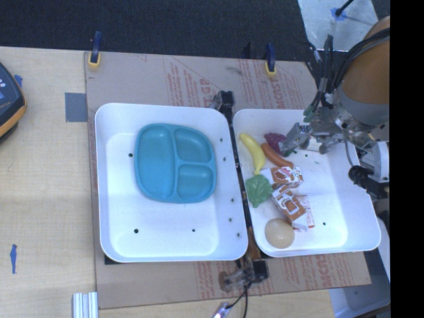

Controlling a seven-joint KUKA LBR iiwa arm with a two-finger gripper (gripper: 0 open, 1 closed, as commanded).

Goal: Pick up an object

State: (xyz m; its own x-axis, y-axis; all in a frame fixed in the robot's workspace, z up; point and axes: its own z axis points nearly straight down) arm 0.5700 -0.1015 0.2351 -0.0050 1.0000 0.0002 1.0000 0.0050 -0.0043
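Cardboard [165, 78] on a wooden bench [40, 197] carries 2 white bins [112, 177]; gripper [295, 140] jaw state unclear.

A teal plate [175, 162] sits in one white bin [112, 237]; the other bin [351, 234] holds a yellow banana [253, 152], green leaf [259, 189], tan ball [279, 233] (and orange-and-white cartons [289, 197]).

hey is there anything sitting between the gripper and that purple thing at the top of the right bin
Nothing visible does. The gripper hangs over the right bin right beside the purple object, with no other item between them. The orange piece and the banana lie just left and below, close enough to get bumped.
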